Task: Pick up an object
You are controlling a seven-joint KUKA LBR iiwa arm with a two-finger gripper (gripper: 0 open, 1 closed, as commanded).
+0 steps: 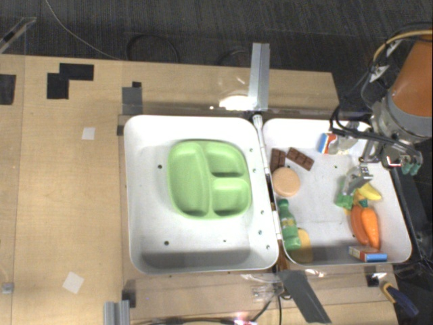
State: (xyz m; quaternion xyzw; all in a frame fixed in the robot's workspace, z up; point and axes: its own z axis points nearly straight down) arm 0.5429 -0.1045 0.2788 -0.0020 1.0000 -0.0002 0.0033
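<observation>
Over the right white bin [404,246] your metal two-finger gripper [356,183] hangs just above the orange plastic carrot [366,225]; you cannot tell its state.

Looks like a robotics lab, set up for grasping trials. Shown by the plywood bench [61,202] carrying two shallow white bins [142,249] clamped side by side with metal brackets [260,80]. Left of the bins, black square markers [67,78] stuck on the wood. Beyond the bench, dark carpet [203,12] with a thin loose cable [74,32]. Right of the bins, a grey arm with an orange band [413,90] and bundled wiring. Inside the bins, plastic toy food [365,225] and a green divided plate [208,179], the stuff of test props rather than a kitchen.
</observation>
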